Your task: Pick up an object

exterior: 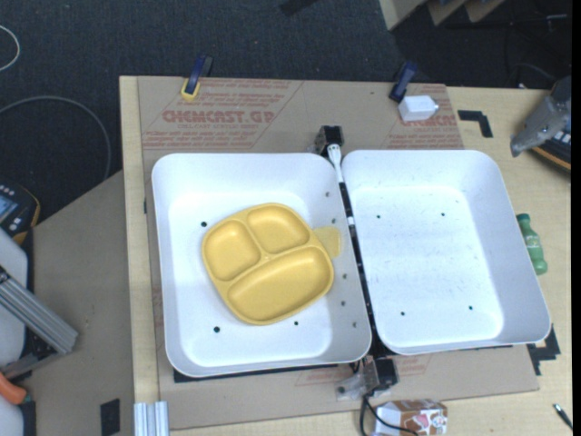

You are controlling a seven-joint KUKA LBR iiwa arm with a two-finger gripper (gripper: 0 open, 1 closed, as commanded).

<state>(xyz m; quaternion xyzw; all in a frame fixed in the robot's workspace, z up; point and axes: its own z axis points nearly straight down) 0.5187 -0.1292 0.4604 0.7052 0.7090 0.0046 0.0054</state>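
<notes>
A yellow divided plate (pixel 266 262) with three compartments lies flat in the left bin (pixel 182 189), a little right of its middle. A small yellow piece (pixel 329 240) pokes out from under the plate's right edge. My gripper (pixel 536 133) is a grey shape at the far right edge, above the right bin's (pixel 436 243) back right corner. It is well away from the plate, with nothing visibly held.
The two bins meet at a black seam (pixel 349 234). A white block (pixel 418 108) and blue clamps (pixel 195 75) sit on the cardboard behind them. A green object (pixel 533 243) lies beside the right bin's outer rim. Cables and gear lie off the bench at left.
</notes>
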